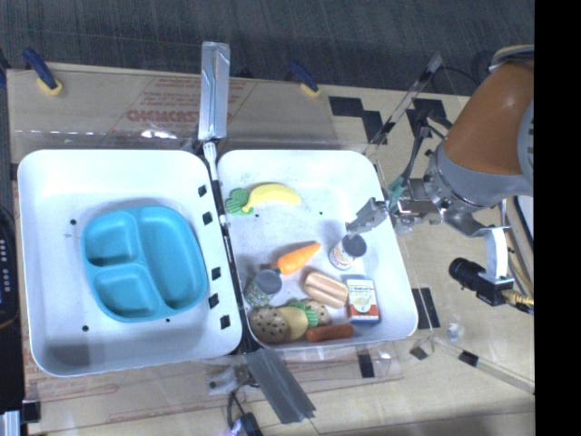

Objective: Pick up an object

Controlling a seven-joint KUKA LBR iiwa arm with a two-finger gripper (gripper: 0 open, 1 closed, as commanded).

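Gripper (363,218) hangs over right bin (300,166), finger state cannot be told, seemingly lined up above small bottle (342,255) standing beside carrot (298,258), likely for a top-down grab.

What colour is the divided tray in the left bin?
Light blue; the tray shows plainly in the camera view.

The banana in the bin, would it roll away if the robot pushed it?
Probably not far. The banana is curved and lies flat, so it would likely slide or spin rather than roll. It looks like smooth toy plastic, so it may be light and slip from the gripper.
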